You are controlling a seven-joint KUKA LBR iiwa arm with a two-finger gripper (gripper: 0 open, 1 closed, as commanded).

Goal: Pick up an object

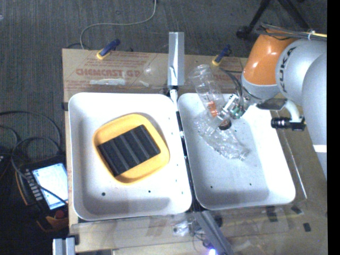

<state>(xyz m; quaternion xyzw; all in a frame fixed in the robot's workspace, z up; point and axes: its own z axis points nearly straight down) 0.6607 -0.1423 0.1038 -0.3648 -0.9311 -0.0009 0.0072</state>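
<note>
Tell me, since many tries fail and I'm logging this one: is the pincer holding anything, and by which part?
Cannot be told. The pincer sits against the clear plastic bottle over the right bin, but nothing is visibly clamped.

A tablet with cables lies on the floor; 2 blue clamps, possibly, grip the cardboard.

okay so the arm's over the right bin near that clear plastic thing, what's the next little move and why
Probably lower the hand straight down a little. It sits over the clear plastic packaging in the right bin, and nothing is visibly gripped, so it likely needs to come down around the plastic before closing.
</note>
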